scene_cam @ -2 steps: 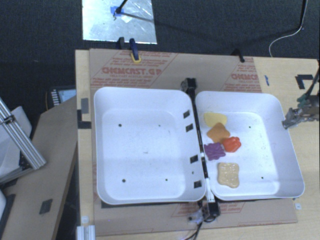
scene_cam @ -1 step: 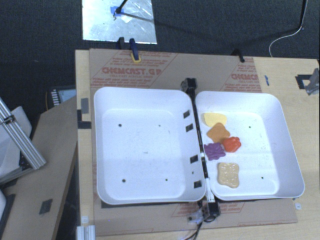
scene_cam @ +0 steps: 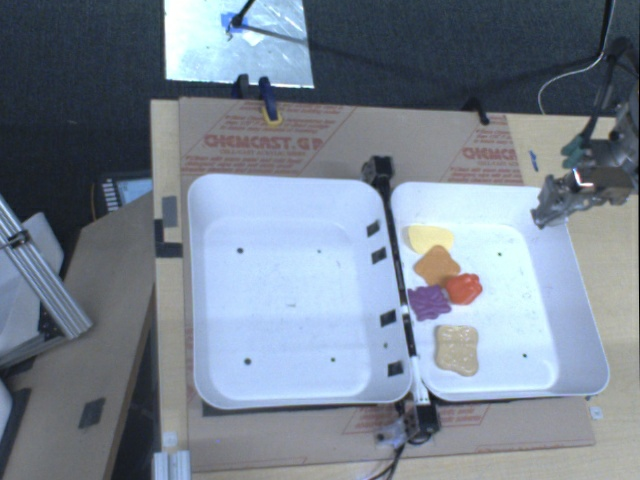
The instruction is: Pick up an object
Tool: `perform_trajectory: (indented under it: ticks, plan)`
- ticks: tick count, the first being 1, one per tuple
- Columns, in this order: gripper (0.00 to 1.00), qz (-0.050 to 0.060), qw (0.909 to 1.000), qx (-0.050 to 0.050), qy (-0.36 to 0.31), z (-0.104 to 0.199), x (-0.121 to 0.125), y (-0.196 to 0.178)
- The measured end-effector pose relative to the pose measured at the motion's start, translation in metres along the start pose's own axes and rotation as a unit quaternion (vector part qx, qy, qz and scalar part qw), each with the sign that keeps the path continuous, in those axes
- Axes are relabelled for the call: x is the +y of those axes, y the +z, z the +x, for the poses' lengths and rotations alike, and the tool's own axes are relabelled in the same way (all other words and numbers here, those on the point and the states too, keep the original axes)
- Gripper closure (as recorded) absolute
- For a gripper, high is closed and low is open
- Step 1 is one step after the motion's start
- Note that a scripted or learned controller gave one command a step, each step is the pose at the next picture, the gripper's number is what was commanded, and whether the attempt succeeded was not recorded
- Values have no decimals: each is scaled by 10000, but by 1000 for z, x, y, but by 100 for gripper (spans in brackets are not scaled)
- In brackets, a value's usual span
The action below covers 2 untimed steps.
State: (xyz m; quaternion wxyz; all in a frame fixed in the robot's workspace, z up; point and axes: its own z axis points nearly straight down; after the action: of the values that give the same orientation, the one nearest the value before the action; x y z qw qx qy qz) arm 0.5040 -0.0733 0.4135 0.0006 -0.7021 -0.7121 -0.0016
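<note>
Several small toys lie in the right bin (scene_cam: 560, 298) near its left wall: a yellow piece (scene_cam: 429, 238), an orange-brown piece (scene_cam: 437, 265), a red piece (scene_cam: 464, 288), a purple piece (scene_cam: 430, 303) and a beige piece (scene_cam: 457, 349). My gripper (scene_cam: 553, 208) hangs at the right bin's far right corner, over its rim, well away from the toys. Nothing shows between its fingers.
The left bin (scene_cam: 290, 288) sits beside the right one, with black clips (scene_cam: 380, 256) along the shared wall. Both rest on a cardboard sheet (scene_cam: 300, 138). A silver plate (scene_cam: 238, 28) lies on the dark floor behind. Cables (scene_cam: 575, 68) hang at the far right.
</note>
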Motion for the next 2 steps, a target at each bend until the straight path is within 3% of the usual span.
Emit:
perform_trajectory:
  ticks: [1,2]
  plan:
    - [100,-19,10000,0,-3,101,-16,-18]
    - [100,0,10000,-5,16,169,-15,-7]
